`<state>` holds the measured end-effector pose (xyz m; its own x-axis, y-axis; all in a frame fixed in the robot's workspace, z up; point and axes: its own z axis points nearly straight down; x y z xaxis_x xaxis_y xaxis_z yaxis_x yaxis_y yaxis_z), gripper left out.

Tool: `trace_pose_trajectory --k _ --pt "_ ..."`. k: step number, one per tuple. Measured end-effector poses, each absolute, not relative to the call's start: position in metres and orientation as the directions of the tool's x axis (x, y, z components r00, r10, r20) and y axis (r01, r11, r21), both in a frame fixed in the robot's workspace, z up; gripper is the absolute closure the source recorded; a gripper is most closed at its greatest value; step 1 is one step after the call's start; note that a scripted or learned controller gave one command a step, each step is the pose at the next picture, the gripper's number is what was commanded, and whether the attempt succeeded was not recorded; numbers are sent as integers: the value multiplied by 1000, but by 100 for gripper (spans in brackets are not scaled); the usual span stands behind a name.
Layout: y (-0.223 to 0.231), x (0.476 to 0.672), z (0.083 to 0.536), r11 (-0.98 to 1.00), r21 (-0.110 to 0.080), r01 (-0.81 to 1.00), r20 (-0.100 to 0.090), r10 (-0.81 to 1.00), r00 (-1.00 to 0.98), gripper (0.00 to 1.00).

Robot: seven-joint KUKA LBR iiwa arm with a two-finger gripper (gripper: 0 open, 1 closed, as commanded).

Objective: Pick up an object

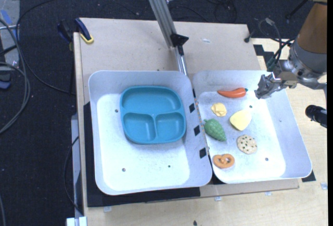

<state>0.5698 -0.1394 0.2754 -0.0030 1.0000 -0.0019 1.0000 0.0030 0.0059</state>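
Note:
The right bin (281,136) holds several toy foods: a red-orange chili pepper (232,93) at the back, a small yellow piece (219,110), a yellow cheese wedge (240,120), a green leafy vegetable (214,130), a round cookie (246,144) and an orange pretzel (223,160). My gripper (263,89) hangs over the bin's back right part, a little right of the chili pepper. I see nothing between its fingers.
The left bin (104,157) bears a blue divided plate (153,114). A metal pole (161,7) slants down to the gap between the bins. The grey arm with its orange band (315,27) comes in from the right edge.

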Motion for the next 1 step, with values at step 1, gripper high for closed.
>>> trace_pose_trajectory --k 1 --pt "-82 568 263 7 -2 1000 2 1000 -7 100"
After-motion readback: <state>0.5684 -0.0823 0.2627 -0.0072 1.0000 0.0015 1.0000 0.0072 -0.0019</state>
